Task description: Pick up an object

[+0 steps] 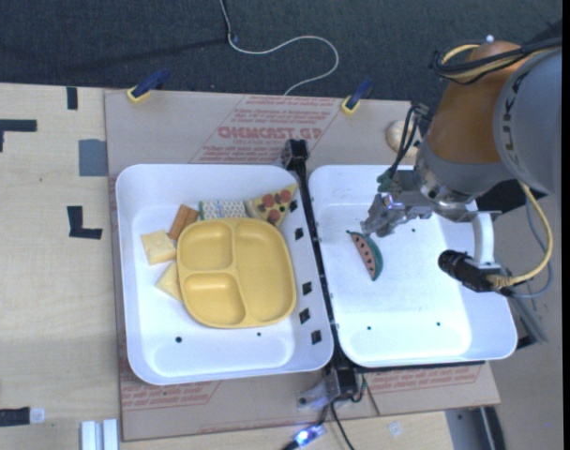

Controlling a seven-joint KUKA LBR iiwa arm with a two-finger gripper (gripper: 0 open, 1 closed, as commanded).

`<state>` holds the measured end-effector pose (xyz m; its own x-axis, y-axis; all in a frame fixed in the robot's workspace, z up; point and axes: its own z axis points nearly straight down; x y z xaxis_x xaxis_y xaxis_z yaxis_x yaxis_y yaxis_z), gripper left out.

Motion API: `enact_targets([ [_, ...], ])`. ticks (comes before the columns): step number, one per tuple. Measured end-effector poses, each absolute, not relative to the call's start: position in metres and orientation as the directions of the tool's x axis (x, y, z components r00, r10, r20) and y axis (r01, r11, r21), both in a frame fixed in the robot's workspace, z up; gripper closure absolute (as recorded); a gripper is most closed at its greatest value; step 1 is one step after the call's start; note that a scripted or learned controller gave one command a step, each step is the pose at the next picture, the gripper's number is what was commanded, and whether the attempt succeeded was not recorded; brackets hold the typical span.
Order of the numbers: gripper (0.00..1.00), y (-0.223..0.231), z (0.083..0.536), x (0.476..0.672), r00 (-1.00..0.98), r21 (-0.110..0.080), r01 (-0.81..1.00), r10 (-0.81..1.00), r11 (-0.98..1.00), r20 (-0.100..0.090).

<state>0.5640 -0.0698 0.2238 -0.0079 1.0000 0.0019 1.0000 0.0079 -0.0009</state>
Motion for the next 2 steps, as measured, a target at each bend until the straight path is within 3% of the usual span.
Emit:
enact_targets([
  [2,1.00,0.038,0.224,0.605,-0.007,-0.001,1.000,1.000,0.007,0.002],
])
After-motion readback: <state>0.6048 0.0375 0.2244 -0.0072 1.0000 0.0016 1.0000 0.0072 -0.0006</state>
